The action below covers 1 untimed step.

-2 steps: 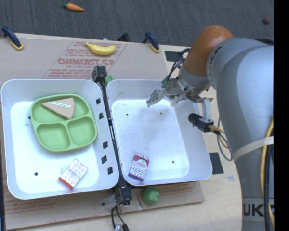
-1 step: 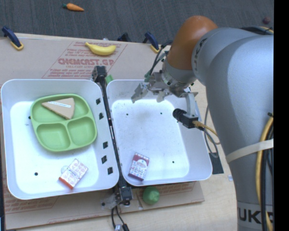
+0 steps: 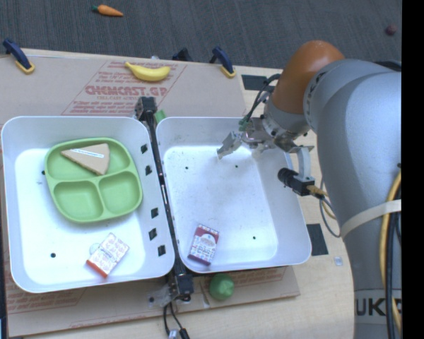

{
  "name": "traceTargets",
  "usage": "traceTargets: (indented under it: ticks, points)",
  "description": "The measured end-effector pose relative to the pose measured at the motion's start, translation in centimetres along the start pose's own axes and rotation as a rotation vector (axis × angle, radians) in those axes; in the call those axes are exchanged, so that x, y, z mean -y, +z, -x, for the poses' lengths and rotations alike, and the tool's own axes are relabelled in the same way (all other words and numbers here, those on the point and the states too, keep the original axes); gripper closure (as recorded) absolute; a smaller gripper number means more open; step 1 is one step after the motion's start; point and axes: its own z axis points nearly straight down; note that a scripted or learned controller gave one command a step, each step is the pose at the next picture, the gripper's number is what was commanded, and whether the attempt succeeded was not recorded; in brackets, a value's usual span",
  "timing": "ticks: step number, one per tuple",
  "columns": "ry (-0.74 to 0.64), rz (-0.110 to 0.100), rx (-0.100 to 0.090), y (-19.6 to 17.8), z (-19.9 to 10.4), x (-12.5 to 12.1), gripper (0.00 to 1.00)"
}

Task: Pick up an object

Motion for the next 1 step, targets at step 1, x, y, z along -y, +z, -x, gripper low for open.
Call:
traceTargets:
  ticks: [1]
  points:
    - [-0.003,0.001,-0.001,-1.12,-0.05,-0.09,1.00]
